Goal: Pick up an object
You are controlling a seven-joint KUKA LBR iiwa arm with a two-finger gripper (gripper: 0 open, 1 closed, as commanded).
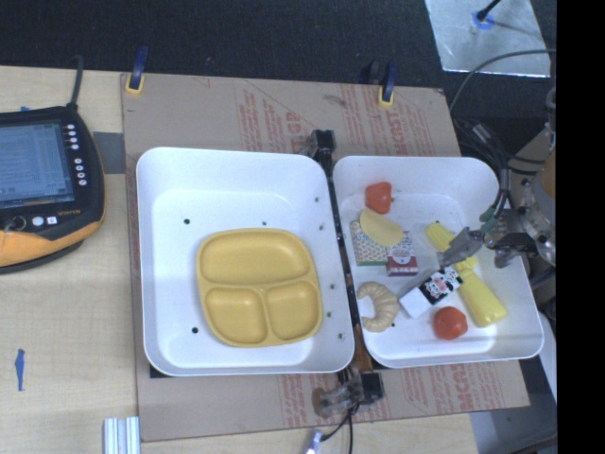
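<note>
Bench [66,348]: pale wood, under brown cardboard [284,112].
Floor [236,17]: dark carpet.
Left bin [170,187]: holds yellow tray [257,287].
Right bin [416,173]: toys, yellow bottle [468,287] near right edge.
Gripper [473,244]: above bottle, fingers apart, holding nothing.

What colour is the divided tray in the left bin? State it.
Pale yellow all over, seen plainly in the camera view: the divided tray lies in the left bin.

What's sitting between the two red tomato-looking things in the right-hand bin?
In the camera view, between the upper red tomato and the lower one lie a small red-labelled packet and a black-and-white box.
</note>
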